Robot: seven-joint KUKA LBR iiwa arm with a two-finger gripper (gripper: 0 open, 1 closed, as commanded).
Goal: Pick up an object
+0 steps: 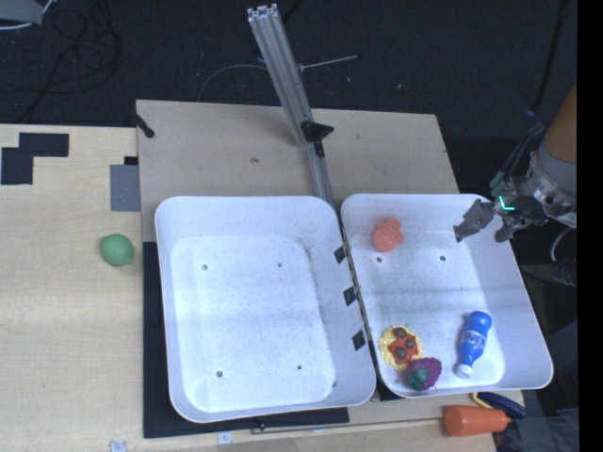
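One pink lump [386, 235] beside gripper [486, 220]

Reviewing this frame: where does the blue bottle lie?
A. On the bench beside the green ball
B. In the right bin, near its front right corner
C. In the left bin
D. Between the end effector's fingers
B. The blue bottle lies on the floor of the right bin near its front right corner, well apart from the end effector over that bin's far right edge.
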